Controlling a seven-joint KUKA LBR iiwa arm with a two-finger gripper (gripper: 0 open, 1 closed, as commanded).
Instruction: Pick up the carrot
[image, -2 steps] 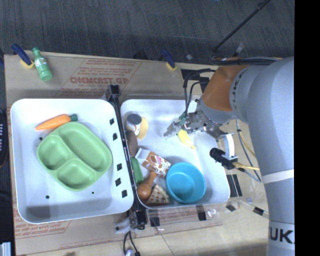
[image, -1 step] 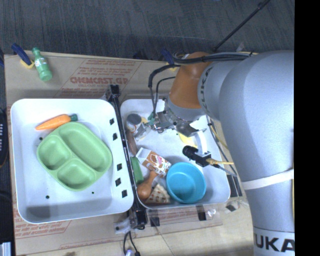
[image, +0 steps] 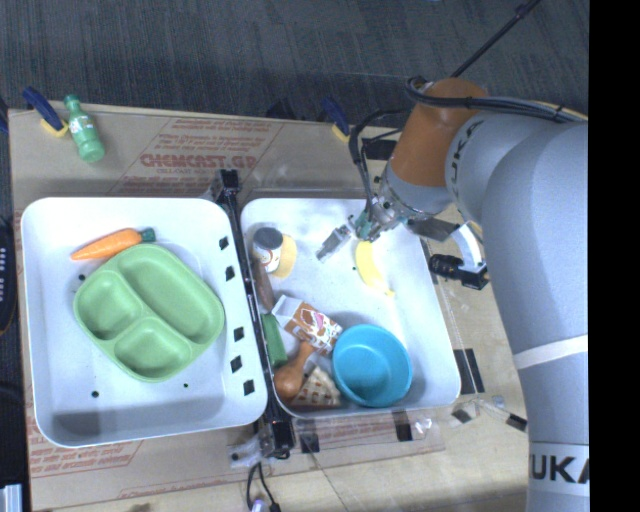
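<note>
The orange carrot (image: 108, 243) with a green stub end lies in the left bin (image: 40, 330), at its back left, just beside the upper rim of a green divided plate (image: 150, 311). My gripper (image: 350, 238) hangs over the back of the right bin (image: 440, 320), far to the right of the carrot. Its fingers (image: 333, 243) are spread open with nothing between them. A yellow banana-like piece (image: 371, 266) lies just below the fingertips.
The right bin holds a blue bowl (image: 371, 365), a small can (image: 267, 241) beside a yellow round piece (image: 286, 256), a wooden utensil (image: 288, 372), a green item (image: 274, 338) and printed packets (image: 313, 326). A green bottle (image: 86, 132) lies on the bench at back left.
</note>
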